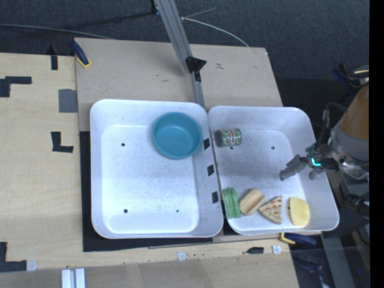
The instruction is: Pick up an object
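The gripper [298, 168] is hanging over the right side of the right bin [300, 120], coming in from the right edge of the scene, with the grey arm [348, 143] and its orange band trailing off behind it. One dark finger [290, 168] is pointing down and to the left toward the bin floor, and a small teal light is glowing just behind it at the wrist. Whether the fingers are spread or pressed together I cannot tell from this angle, and nothing is showing between them. Below the gripper, along the near wall of the same bin, four things are lying in a row: a yellow piece [299, 212] at the right, just beside it a tan wedge with a ridged face [272, 209], then a tan bread roll [250, 201], and at the left end a green stick [230, 201] lying against the bin's left wall. All four are sitting apart from the finger, nearer to us than it is. Further back, near the far left corner of this bin, a small green can [228, 137] is lying on its side, well apart from the gripper. Across the divide, the left bin [120, 221] is holding a blue bowl [176, 135] at its far right corner, sitting upright. Both bins are resting on a pale wooden bench [36, 179], and a grey metal bar [174, 23] is slanting down from the far side toward the gap between the bins.
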Controlling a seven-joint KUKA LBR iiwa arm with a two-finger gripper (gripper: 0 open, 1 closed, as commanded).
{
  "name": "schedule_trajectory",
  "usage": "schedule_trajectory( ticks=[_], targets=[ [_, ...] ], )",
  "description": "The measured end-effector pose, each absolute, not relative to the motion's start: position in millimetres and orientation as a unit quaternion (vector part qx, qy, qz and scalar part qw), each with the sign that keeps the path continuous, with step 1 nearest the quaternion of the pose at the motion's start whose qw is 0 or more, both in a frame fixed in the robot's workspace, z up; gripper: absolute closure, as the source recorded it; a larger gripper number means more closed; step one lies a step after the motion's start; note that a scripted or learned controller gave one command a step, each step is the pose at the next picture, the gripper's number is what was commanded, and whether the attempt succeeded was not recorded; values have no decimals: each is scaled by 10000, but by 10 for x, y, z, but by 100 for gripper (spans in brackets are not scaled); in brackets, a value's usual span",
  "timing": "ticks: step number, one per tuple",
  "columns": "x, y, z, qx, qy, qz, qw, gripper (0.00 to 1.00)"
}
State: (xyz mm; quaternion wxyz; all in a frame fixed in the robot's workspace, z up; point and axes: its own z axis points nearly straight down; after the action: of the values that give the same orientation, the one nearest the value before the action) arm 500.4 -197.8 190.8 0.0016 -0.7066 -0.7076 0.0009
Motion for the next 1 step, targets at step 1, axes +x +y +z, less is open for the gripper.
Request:
schedule_trajectory(
  ticks=[1],
  targets=[
    [5007,-1979,1911,-7066,-7076,6,10,0]
  ],
)
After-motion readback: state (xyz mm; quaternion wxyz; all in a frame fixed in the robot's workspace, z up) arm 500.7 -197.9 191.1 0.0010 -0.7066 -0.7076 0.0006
